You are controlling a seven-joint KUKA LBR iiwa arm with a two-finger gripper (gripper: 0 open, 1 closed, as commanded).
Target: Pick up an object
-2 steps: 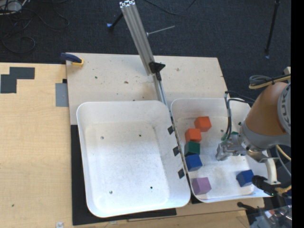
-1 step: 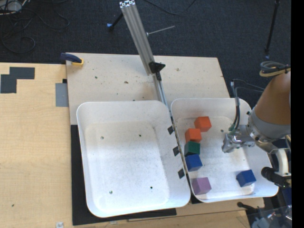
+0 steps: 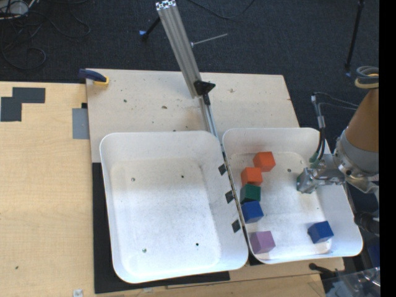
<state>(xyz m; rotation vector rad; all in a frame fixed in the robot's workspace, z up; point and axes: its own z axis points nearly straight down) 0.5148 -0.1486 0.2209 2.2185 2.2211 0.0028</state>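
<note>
In the right bin (image 3: 291, 135), a row of blocks runs along the left wall: an orange block (image 3: 264, 161), a second orange block (image 3: 251, 176), a dark green block (image 3: 250, 192), a blue block (image 3: 252, 211) and a light purple block (image 3: 262, 241). Another blue block (image 3: 320, 231) lies near the bin's front right corner. My gripper (image 3: 305, 182) hangs over the right part of this bin, to the right of the row and above the lone blue block. Nothing shows between its fingers.
The left bin (image 3: 124, 150) sits beside the right one, with black clips on the shared wall. A slanted aluminium bar (image 3: 182, 48) rises from the bench behind the bins. The grey arm with its orange band (image 3: 365, 125) comes in from the right.
</note>
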